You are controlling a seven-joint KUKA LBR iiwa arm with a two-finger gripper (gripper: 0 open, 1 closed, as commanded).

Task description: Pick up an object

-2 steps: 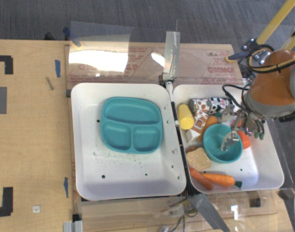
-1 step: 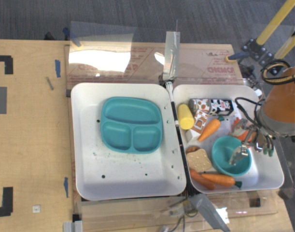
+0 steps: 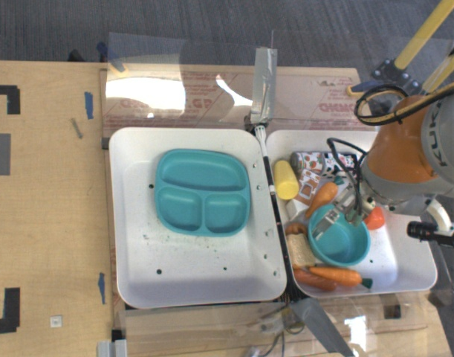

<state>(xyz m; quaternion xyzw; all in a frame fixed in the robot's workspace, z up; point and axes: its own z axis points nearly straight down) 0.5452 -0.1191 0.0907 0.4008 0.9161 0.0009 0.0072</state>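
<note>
The right bin [image 3: 416,270] holds a teal bowl [image 3: 342,245], a yellow cylinder [image 3: 285,179], a printed carton [image 3: 311,166], two carrots [image 3: 322,195] [image 3: 332,276], a slice of bread [image 3: 299,251] and a small red-orange piece [image 3: 374,218]. My gripper [image 3: 339,219] reaches in from the right, low over the bowl's far rim. Its fingers [image 3: 327,222] are apart, with nothing gripped between them that I can see. The arm's orange band [image 3: 396,151] hides part of the bin's back right.
A teal divided plate [image 3: 203,192] lies in the left bin [image 3: 130,259]. A metal divider [image 3: 262,88] stands between the bins at the back. The plywood bench [image 3: 41,222] extends to the left, and yellow posts [image 3: 427,24] stand at the top right.
</note>
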